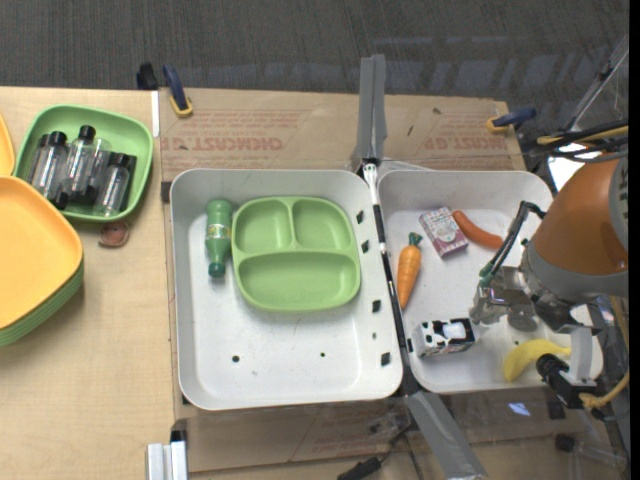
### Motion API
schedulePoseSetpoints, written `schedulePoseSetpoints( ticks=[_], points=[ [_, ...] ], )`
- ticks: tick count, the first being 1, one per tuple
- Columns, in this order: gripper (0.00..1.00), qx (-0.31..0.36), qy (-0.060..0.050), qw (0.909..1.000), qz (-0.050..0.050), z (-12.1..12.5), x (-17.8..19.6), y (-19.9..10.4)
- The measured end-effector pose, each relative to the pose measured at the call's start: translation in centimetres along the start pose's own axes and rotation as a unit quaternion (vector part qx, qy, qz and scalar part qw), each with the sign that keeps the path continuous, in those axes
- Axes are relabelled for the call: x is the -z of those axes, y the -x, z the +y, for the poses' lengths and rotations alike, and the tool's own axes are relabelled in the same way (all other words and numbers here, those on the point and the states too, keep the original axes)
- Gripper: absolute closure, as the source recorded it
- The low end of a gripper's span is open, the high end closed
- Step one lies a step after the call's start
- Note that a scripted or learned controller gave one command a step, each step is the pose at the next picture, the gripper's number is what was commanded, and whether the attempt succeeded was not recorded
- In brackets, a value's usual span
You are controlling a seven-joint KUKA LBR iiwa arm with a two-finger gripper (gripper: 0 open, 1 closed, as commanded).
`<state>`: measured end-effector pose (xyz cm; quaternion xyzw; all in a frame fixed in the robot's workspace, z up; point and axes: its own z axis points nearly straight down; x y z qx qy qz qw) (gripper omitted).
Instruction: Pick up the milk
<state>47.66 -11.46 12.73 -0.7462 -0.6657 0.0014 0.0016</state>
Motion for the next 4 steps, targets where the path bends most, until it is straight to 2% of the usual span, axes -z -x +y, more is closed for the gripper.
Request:
schedulePoseSetpoints(
  ticks=[1, 2, 4],
  points=[
    [1.00, 0.125, 0.001, 0.9922, -0.001, 5.6, 2.0, -0.7],
    [1.00, -0.042, 0.000, 0.9991, 0.000, 1.3, -3.7, 0.6],
    [1.00, -0.043, -0.002, 0.9991, -0.001, 1.2, -2.1, 0.7]
  ],
)
